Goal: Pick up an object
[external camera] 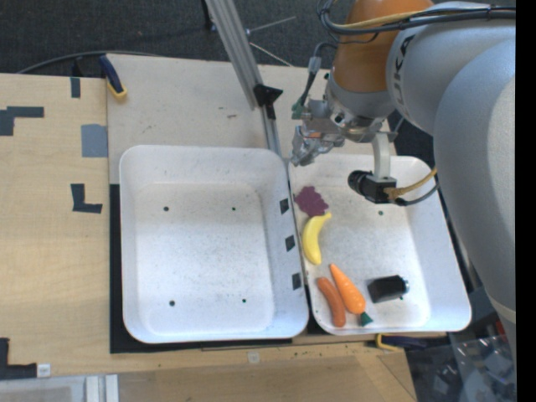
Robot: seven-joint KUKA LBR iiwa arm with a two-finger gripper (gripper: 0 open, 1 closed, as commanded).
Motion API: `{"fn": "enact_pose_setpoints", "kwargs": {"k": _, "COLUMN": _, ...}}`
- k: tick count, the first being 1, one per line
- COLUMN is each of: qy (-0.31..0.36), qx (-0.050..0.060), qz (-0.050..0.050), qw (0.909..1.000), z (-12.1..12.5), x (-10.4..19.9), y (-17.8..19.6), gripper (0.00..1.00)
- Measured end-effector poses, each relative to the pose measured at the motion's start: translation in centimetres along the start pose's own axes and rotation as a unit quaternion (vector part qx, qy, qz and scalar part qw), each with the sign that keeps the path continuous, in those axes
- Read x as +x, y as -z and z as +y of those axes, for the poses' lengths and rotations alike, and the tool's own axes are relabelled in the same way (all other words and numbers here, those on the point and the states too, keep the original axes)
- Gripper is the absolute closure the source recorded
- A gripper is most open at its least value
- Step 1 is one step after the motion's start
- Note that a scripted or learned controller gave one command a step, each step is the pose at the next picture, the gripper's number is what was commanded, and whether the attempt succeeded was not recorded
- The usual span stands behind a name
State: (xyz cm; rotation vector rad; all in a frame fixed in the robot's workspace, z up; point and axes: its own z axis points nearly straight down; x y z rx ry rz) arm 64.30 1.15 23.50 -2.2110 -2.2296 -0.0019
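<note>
Gripper (303,151): above right bin (419,224) far-left corner, jaw state cannot be told | grapes (311,198), banana (313,237), carrots (339,291) along left wall, within reach | left bin (142,182) alongside.

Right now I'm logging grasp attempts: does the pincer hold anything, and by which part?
Nothing is held. The pincer hangs above the right bin's far left corner; the purple piece and banana lie on the bin floor.
</note>
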Motion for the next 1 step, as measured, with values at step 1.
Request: {"fn": "enact_pose_setpoints", "kwargs": {"k": 1, "qy": 0.0, "qx": 0.0, "qz": 0.0, "qw": 1.0, "z": 1.26, "x": 5.98, "y": -0.07, "gripper": 1.0}}
